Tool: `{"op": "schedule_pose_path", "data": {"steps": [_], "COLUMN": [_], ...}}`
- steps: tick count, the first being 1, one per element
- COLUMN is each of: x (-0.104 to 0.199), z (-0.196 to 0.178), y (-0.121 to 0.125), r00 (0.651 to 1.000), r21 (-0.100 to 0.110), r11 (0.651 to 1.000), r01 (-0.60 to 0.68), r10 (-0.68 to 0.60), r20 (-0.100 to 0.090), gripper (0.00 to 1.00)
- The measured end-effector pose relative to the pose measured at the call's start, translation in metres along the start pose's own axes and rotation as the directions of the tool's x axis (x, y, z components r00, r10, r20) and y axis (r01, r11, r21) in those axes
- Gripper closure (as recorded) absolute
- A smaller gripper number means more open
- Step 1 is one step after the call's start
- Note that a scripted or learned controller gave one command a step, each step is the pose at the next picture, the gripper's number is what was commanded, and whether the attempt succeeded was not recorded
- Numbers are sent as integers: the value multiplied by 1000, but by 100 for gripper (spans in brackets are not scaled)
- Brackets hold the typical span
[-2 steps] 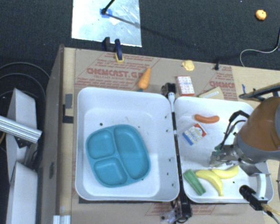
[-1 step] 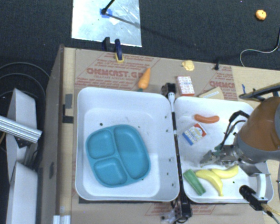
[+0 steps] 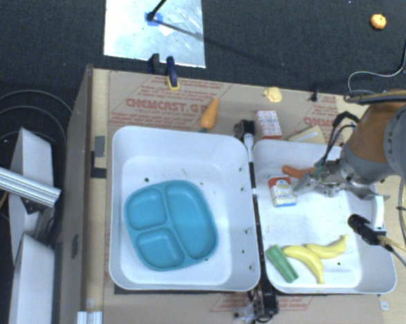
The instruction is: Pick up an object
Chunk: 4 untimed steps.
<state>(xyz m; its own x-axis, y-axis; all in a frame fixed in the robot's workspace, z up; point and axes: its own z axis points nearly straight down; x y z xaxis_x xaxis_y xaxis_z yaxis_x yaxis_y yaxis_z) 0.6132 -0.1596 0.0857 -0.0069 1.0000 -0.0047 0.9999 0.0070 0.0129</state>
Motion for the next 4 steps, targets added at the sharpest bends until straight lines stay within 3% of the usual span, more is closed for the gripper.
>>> {"op": "schedule_pose_path", "data": {"steps": [1, 4], "x": [33, 40], "z": [3, 5], "y": [53, 51], "r00": [1000, 1000], "r21": [38, 32], "r11": [999, 999], "r01": [-5, -7], "r10": [5, 7], "r20": [-4, -4], "gripper": [0, 0]}}
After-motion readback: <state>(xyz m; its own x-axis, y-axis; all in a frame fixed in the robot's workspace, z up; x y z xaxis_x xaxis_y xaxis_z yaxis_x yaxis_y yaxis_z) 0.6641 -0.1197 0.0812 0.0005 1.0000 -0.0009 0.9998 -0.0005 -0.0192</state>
